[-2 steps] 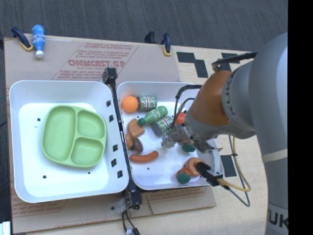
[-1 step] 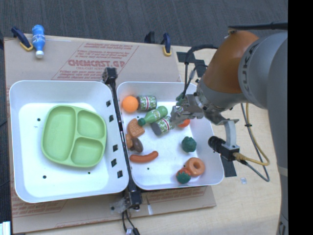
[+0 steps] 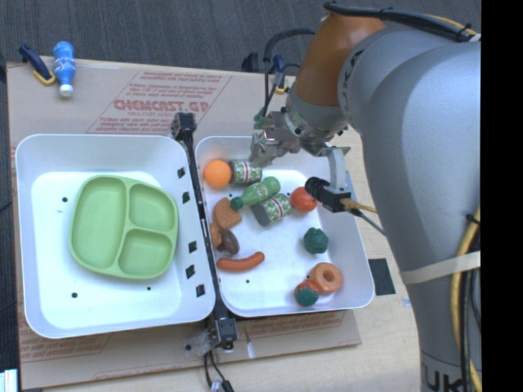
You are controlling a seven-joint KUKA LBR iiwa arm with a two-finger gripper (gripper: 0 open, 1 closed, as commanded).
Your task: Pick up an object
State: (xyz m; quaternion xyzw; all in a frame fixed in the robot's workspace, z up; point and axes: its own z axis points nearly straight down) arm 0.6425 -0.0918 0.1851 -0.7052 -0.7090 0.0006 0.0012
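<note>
- The arm [image 3: 409, 121] reaches in over the right bin [image 3: 359, 288], and the gripper [image 3: 263, 147] hangs low at that bin's far edge, right above the top of the toy pile.
- Directly under it lies a small can [image 3: 245, 171] on its side, touching an orange ball [image 3: 216, 174] on the left.
- Just nearer sit a green bottle [image 3: 258, 193] and a second can [image 3: 274, 209], with a red tomato [image 3: 303, 200] beside them.
- Whether the gripper is clenched or released, I cannot tell; the wrist body blocks that.
- Nothing is seen lifted, so my read is that this is the descent-and-grasp step, with the small can as the likely target.
- The left bin [image 3: 33, 300] holds a green divided plate [image 3: 124, 227] well apart from the action.
- The next move calls for a clean close on the can's narrow width, then a straight lift; the ball pressed against it could get nudged or spoil the grip.
</note>
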